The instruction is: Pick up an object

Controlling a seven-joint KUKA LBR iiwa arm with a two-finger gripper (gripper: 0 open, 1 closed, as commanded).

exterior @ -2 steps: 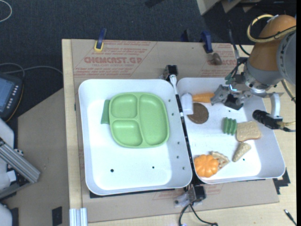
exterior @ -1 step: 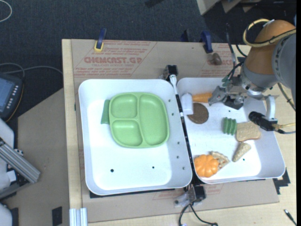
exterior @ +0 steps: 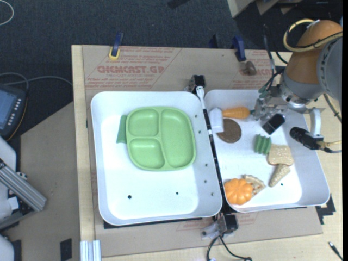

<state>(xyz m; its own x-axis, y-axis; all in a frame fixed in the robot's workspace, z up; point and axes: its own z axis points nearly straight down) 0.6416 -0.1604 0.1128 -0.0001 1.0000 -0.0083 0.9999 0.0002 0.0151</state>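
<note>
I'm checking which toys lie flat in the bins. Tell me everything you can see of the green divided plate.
The green divided plate is pale green, plastic-looking, a rounded square with three compartments: two smaller ones on the left, one long one on the right. It lies flat and face up on the floor of the left bin, toward the bin's far half. A darker green piece sticks out from under its left edge. Nothing lies in its compartments.

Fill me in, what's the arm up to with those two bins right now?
The gripper hangs over the back of the right bin, near the orange carrot-like piece. Nothing is visibly between its fingers. The brown disc, green ridged piece, tan pieces and small pumpkin lie loose in that bin. The left bin holds a green divided plate.
</note>
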